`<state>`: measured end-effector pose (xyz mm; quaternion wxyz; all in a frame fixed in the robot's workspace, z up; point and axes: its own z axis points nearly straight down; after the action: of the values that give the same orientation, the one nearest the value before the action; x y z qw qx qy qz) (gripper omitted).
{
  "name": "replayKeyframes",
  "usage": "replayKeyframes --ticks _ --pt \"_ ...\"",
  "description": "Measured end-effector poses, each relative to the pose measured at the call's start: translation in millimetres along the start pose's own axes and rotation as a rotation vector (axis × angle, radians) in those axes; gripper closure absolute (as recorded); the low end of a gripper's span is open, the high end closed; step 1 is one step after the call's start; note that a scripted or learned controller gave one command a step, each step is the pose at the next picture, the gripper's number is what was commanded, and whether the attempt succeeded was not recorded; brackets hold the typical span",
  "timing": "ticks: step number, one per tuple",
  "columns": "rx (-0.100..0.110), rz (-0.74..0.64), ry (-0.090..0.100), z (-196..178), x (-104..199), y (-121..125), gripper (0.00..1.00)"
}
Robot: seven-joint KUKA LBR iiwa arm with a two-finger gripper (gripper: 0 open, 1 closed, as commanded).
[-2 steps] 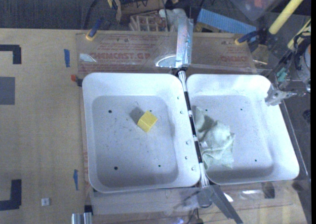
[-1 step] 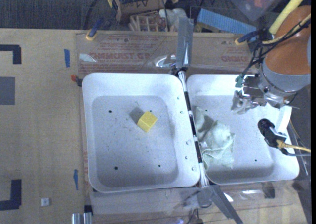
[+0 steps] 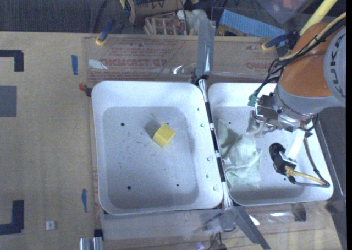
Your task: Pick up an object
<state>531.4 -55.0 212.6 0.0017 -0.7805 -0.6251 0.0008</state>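
While the arm [image 3: 316, 61] leans over the right bin [image 3: 324, 191] from three o'clock, its gripper [image 3: 263, 124] hangs low above a pale crumpled cloth [image 3: 242, 158]; whether it is open or closed, I cannot tell; a yellow block [image 3: 164, 135] sits alone near the left bin's [image 3: 110, 100] centre, well apart, at nine o'clock from the gripper.

A yellow block [image 3: 164, 135] is sitting alone near the middle of the left bin [image 3: 110, 100], leaving open floor all around it. The raised divider [image 3: 212, 133] between the bins is barring sideways passage. In the right bin [image 3: 236, 97], crumpled pale cloth [image 3: 242, 158] is crowding the left side, while the arm [image 3: 308, 72] and its black cable [image 3: 283, 161] are filling the right.
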Motion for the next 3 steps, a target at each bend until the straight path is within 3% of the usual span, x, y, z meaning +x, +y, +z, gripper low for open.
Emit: replayKeyframes --ticks 1,2,3 --pt "0.000 -0.079 -0.001 29 47 -37 1.00" --pt "0.000 -0.007 -0.001 29 107 -63 1.00" --pt "-0.003 -0.019 0.000 -12 193 -97 1.00"
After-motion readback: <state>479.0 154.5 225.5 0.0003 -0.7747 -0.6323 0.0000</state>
